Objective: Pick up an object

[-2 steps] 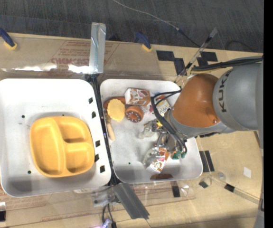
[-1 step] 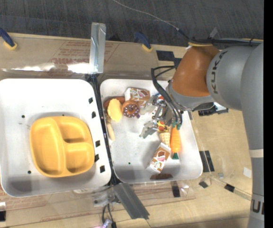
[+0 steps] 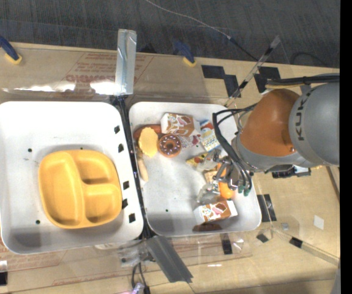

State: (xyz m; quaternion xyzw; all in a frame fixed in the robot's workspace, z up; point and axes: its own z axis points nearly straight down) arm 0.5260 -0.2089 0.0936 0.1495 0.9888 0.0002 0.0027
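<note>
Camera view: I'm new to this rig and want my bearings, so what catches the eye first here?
The big yellow divided tray lies alone in the left bin, bright against the white. The grey arm with its orange band reaches in from the right over the right bin, where small things crowd together: a chocolate doughnut near the top and a little carton near the bottom edge.
</note>
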